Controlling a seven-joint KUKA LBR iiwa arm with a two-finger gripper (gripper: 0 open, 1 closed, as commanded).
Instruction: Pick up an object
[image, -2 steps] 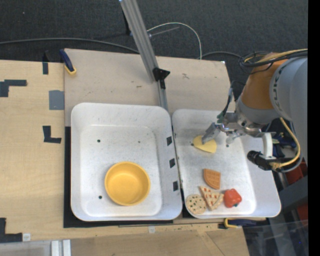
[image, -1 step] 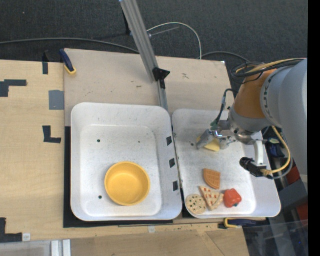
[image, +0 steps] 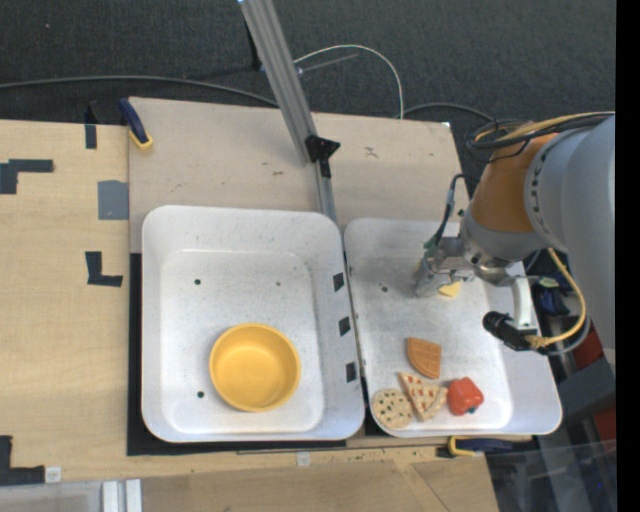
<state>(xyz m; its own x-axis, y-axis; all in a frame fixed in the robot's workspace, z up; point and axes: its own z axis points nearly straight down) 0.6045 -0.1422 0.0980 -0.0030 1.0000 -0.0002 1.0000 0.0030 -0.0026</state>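
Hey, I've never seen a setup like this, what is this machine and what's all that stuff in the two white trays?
This is one camera looking down at a slant on a bench. The grey and orange shape at the right is a robot arm; its pincer is lowered into the right bin, over a small pale yellow item. Whether it grips that item cannot be told. Nearer the front of that bin lie toy foods: an orange wedge, a pizza slice, a round cookie and a red piece. The left bin holds a yellow bowl.
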